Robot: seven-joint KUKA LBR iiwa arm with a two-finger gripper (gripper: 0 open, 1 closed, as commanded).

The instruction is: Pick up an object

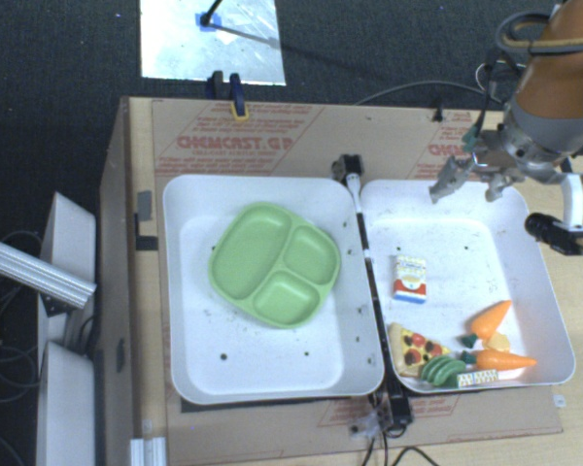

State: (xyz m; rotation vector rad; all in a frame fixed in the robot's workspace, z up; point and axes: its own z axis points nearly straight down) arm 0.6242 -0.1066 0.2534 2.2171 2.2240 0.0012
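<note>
The gripper (471, 184) hangs above the right bin's (525, 250) far edge, fingers spread wide and empty. Mid-bin stands a small white carton (410, 279) with red and blue print, possibly a toy milk box. Orange carrots (497, 338) and a pizza slice (411, 346) crowd the near corner

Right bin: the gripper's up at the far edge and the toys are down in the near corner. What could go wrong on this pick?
1. The carrots, pizza slice and green piece lie crowded in the right bin's near corner, so a grasp may catch two things or slip off.
2. They sit close to the bin wall, which the fingers could strike on descent.
3. The small carton lies apart and looks easier. The open gripper hovers far from all of them.
</note>
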